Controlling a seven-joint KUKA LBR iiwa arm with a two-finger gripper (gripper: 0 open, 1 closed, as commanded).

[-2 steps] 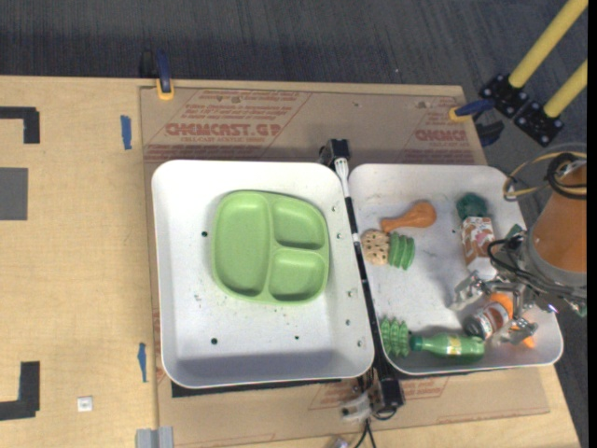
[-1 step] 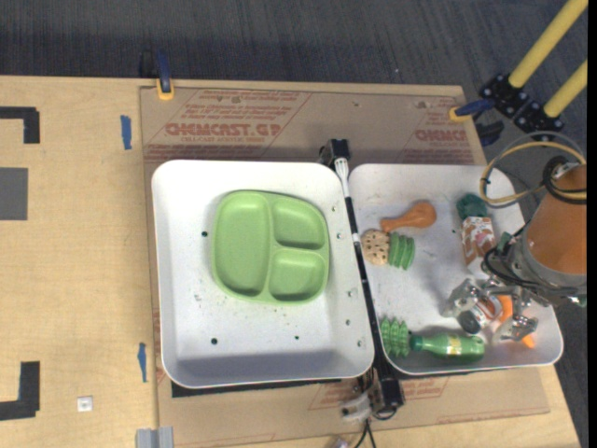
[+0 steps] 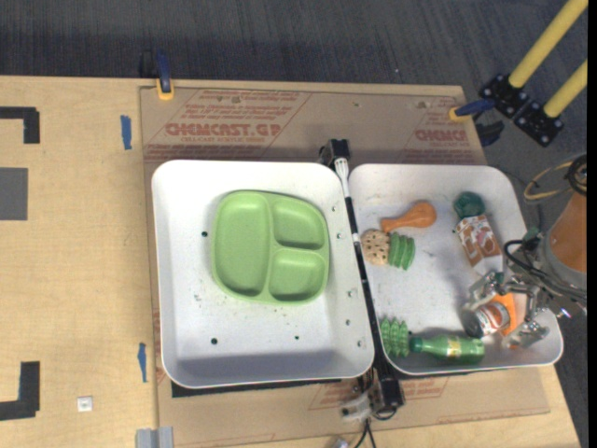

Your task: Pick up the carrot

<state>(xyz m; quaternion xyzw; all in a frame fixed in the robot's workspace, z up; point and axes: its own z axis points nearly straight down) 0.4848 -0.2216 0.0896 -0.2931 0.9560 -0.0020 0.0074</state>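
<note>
The carrot [image 3: 505,310] is a small orange piece in the near right corner of the right bin [image 3: 434,183]. My gripper [image 3: 505,314] is lowered into that corner. Its metal fingers [image 3: 481,294] stand on either side of the carrot and close on it. Only part of the carrot shows between them. The arm's orange band [image 3: 569,239] sits at the right edge, above the bin's rim.
The right bin also holds an orange drumstick [image 3: 410,217], a cookie [image 3: 375,245], a green ridged toy [image 3: 402,251], a green-capped packet [image 3: 475,230], a green bottle [image 3: 449,347] and a green spiky toy [image 3: 395,333]. A green divided plate [image 3: 270,245] lies in the left bin [image 3: 187,325].
</note>
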